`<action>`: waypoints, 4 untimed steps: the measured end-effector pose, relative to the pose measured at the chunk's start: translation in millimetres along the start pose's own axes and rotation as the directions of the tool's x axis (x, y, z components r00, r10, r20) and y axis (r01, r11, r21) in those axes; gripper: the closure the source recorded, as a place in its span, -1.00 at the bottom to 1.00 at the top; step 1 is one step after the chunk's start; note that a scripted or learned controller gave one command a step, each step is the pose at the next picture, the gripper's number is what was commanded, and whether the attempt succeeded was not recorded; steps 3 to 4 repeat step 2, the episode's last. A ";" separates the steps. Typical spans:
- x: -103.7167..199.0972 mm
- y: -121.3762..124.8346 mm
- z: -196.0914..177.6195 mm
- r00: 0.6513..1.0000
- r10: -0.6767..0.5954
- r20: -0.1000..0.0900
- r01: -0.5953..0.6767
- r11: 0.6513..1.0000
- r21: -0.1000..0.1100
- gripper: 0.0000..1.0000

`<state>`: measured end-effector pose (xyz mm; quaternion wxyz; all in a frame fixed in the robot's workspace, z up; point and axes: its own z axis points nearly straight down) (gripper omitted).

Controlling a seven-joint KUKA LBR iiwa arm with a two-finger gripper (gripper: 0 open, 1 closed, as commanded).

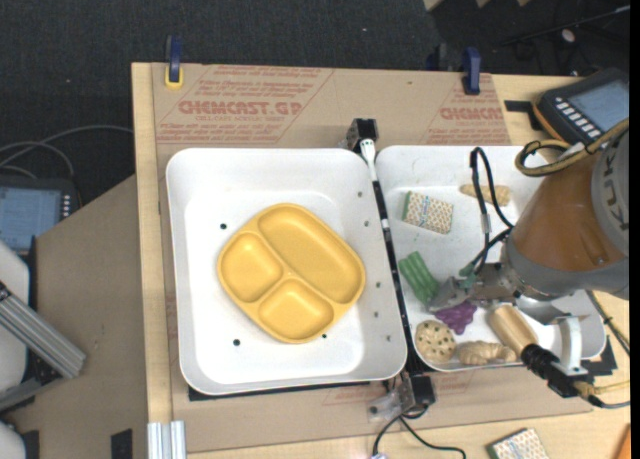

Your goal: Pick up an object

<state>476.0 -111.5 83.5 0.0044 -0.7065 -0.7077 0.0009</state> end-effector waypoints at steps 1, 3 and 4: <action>-3.8 3.6 -11.9 1.000 0.003 0.006 -0.003 1.000 -0.011 1.00; 67.2 65.3 -107.4 1.000 -0.009 0.004 0.009 1.000 -0.022 1.00; 67.2 65.3 -107.4 1.000 -0.009 0.004 0.009 1.000 -0.022 1.00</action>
